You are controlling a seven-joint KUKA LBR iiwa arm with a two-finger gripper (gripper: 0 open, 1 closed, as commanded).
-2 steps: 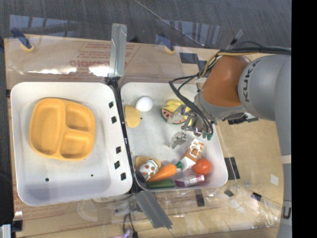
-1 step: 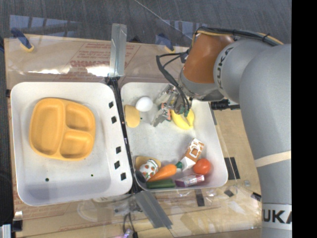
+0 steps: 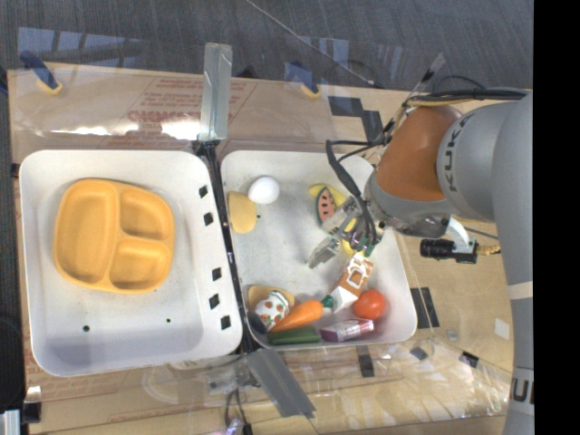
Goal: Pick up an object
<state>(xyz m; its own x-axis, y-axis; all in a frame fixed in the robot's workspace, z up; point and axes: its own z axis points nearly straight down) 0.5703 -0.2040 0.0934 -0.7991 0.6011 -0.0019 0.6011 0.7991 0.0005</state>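
**Robot claw hanging over a bin of toy food**

A grey arm with an orange band is reaching in over the right-hand white bin point(image 3: 272, 166). Its claw point(image 3: 337, 246) is hovering above bare bin floor, fingers apart and gripping nothing. Just below and to the right of the claw, a small carton point(image 3: 356, 276) is lying tilted, nearly touching a tomato point(image 3: 369, 304). Just above the claw, a watermelon slice point(image 3: 324, 203) is resting. Farther left of it, an egg point(image 3: 264, 189) is sitting by a pale yellow piece point(image 3: 241, 212). The carton is probably light, stiff and flat-sided, so gripping across its narrow sides looks safest; the round tomato would likely slip.
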